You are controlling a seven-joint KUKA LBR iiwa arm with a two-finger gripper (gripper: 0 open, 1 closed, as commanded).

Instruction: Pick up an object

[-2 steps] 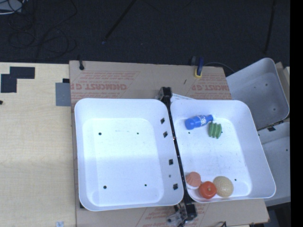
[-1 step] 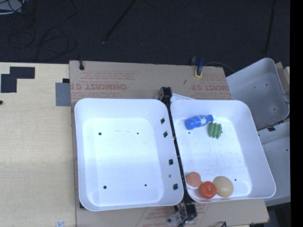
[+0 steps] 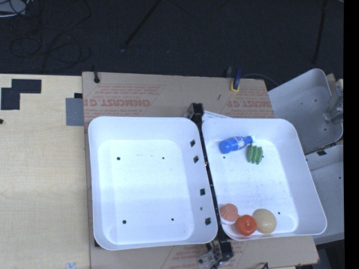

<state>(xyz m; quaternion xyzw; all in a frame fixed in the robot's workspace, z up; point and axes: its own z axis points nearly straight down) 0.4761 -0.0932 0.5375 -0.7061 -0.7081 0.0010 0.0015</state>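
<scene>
At the near edge of the right bin (image 3: 312,202), close to its near left corner, three small round things are grouped: a red ball (image 3: 245,225), touching or almost touching a beige ball (image 3: 265,220) on its right, and a pink disc (image 3: 229,212) just beside it on its left. Any of these may serve as the object to be picked. The left bin (image 3: 146,184) lies side by side with the right one, their inner rims meeting along a line of black clips (image 3: 202,192). Farther back in the right bin, towards its far edge, a blue bottle (image 3: 235,144) is seen lying on its side, and a small green object (image 3: 255,153), possibly a ridged toy vegetable, lies just beside the bottle's cap end. Both bins rest on a cardboard sheet (image 3: 140,97), which is laid on the pale wooden bench (image 3: 39,167). At the far edge of the cardboard a blue and yellow clamp (image 3: 236,80) is fixed. A pale grey plate (image 3: 305,102) is seen past the right bin's far right corner. How far the gripper is open, and what it has hold of, cannot be told.
</scene>
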